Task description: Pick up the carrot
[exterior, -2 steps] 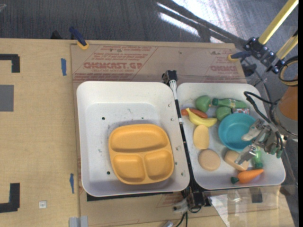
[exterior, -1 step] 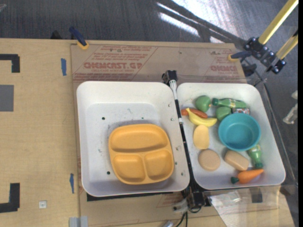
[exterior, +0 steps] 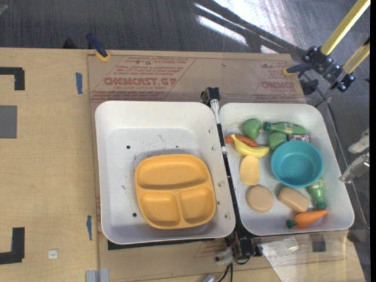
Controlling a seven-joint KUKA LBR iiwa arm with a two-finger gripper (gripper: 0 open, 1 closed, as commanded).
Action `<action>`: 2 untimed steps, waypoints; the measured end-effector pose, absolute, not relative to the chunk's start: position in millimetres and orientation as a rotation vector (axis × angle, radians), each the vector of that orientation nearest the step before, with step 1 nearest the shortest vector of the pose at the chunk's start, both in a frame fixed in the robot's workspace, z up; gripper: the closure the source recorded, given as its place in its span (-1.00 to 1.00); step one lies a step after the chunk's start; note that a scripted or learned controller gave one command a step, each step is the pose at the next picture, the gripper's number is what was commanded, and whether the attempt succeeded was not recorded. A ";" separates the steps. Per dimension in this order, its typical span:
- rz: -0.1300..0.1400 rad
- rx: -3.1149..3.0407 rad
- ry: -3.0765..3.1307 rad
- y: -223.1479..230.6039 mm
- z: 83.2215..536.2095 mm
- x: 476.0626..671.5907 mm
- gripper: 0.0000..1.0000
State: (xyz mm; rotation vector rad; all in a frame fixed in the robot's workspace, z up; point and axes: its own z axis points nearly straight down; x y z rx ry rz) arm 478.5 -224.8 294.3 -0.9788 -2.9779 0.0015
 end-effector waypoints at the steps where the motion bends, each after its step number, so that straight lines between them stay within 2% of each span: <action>1: 0.004 -0.978 -3.002 -224.2 312.4 483.4 1.00; 2: 0.004 -0.977 -3.000 -224.1 311.6 483.3 -1.00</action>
